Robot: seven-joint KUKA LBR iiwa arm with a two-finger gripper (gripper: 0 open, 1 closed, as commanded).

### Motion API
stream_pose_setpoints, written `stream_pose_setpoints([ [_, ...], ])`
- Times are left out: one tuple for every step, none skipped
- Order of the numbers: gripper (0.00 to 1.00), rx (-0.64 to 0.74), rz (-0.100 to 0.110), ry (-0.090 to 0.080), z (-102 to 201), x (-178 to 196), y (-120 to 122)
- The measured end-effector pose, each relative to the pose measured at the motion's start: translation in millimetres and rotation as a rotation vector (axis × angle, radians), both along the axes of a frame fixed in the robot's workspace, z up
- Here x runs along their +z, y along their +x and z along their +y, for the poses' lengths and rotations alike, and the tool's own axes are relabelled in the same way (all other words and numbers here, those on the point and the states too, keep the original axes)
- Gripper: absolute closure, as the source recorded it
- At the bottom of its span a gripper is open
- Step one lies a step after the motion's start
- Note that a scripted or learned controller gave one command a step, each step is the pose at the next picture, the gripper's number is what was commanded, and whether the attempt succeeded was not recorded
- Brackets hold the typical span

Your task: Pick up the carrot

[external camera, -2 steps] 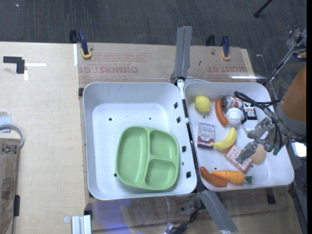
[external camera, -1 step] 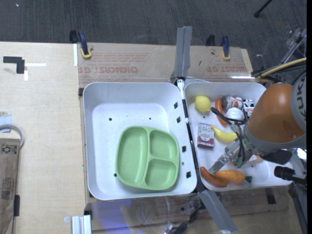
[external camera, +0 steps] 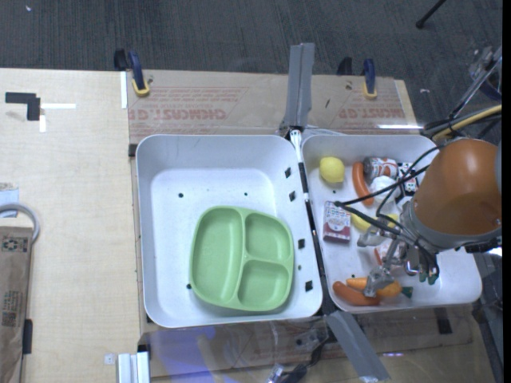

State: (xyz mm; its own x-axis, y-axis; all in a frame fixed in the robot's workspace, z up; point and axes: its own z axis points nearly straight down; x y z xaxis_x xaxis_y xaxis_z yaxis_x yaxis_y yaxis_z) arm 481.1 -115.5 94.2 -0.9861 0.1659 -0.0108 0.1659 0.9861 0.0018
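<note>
Over the right-hand bin (external camera: 471,290), the grey arm with its orange band (external camera: 459,186) is reaching down toward the front edge, its gripper (external camera: 386,276) hanging just above the carrot (external camera: 375,287). Whether the fingers are spread or closed cannot be told, since cables and the wrist are crowding that spot; nothing is visibly lifted. The carrot, orange with a green tip, is lying flat near the bin's front wall, touching or just beside a red-orange vegetable (external camera: 351,294) at its left. Farther back in the same bin, a yellow lemon (external camera: 332,170) is sitting near the rear left corner, a thin orange-red piece (external camera: 361,183) is lying just beside it, and a small red and white carton (external camera: 338,223) is resting along the left wall. A green divided plate (external camera: 243,257) is lying in the left bin (external camera: 160,182), toward its front. Both bins are sitting side by side on the pale wooden worktop (external camera: 64,214).
</note>
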Motion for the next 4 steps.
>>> stream_pose_setpoints([
  [0.0,0.126,0.008,0.0,-20.4,-2.1,14.1],
  [0.0,0.127,0.008,0.0,-20.4,-2.1,14.1],
  [1.0,0.122,0.005,0.001,-20.2,7.0,15.0],
  [1.0,0.412,0.008,-0.001,-5.0,-2.4,42.8],
])
